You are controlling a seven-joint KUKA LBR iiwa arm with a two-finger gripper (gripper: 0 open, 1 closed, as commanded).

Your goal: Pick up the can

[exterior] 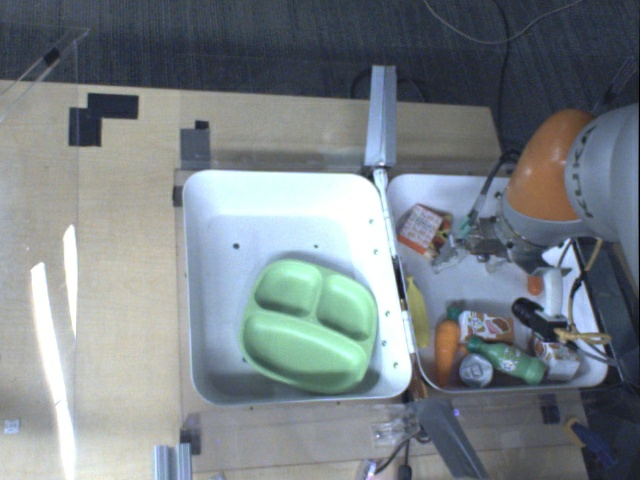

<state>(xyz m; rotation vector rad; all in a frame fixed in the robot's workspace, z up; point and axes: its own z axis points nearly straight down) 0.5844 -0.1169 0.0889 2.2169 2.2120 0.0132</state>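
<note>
The can [476, 370] stands at the right bin's [425, 376] near edge, label unreadable; end effector [470, 240] hovers above, grip state unclear.

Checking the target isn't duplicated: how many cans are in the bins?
1: the can lies at the near edge of the right bin, between the carrot and green bottle. Clutter there may hide others.

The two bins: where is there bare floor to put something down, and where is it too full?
Left bin: bare floor along the back wall and the left wall, around the green tray. Right bin: a small bare patch in the middle, between the snack box and the orange carrot. Its front is crowded: can, green bottle, cartons. The gripper hangs over the back.
</note>
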